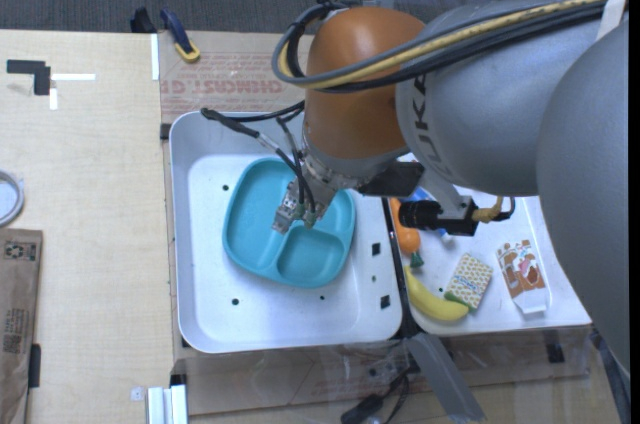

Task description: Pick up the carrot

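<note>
Currently the jaws (296,212) hang over the blue divided plastic plate (255,237), grasping nothing; the orange carrot (405,235) lies toward three o'clock, mostly hidden.

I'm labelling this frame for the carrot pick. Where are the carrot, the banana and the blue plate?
carrot (405,238): camera view, orange body showing below the arm.
banana (435,305): camera view, middle of the yellow curve.
blue plate (250,212): camera view, bare left compartment.

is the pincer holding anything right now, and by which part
Cannot be told. The pincer hangs over the blue plate in the left bin; the carrot lies in the right bin.
</note>
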Robot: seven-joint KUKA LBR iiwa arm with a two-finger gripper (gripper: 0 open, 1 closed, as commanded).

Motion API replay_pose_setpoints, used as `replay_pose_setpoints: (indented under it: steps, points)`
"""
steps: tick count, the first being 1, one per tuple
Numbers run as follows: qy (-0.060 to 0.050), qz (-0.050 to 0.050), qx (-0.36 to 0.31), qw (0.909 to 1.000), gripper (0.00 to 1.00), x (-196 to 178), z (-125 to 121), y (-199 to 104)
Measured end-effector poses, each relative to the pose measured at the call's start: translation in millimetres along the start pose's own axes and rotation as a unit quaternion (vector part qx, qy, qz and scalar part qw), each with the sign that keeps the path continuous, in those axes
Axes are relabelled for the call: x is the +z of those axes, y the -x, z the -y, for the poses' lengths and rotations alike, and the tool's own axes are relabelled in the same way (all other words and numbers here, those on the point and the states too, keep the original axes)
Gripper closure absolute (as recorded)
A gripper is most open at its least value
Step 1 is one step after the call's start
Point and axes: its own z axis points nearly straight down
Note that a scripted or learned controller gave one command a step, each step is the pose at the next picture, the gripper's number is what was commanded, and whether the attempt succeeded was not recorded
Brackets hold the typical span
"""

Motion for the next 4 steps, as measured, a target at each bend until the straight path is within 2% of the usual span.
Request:
replay_pose_setpoints:
  steps: [1,2,3,4]
  points:
    - [0.000,0.000,0.000,1.0000,0.00,0,0,0]
    - [0.001,0.001,0.038,0.9993,0.00,-123,-12,23]
    - [0.001,0.000,-0.119,0.9929,0.00,-109,3,34]
    - [0.001,0.000,-0.160,0.9871,0.00,-67,-3,90]
